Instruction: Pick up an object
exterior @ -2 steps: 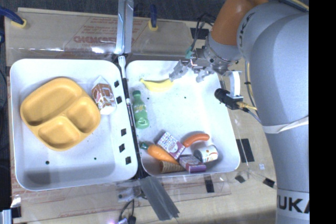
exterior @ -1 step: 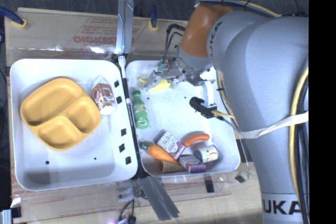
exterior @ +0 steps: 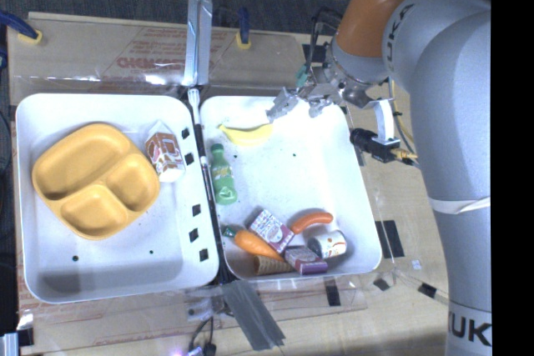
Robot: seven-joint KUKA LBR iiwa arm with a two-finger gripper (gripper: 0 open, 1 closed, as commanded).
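We see the pincer (exterior: 297,102) open above the banana (exterior: 247,132) — descending off-centre, it may nudge it away.

Bright, even light from overhead washes the two shallow white plastic bins (exterior: 275,279) nearly to pure white, with only soft, short shadows beside the yellow divided plastic tray (exterior: 93,178) and a dim grey patch in the left bin's near corner. A clear plastic sheet taped to the wooden bench (exterior: 150,54) shows pale glare. Focus is slightly soft throughout and grainy in the dark surroundings.
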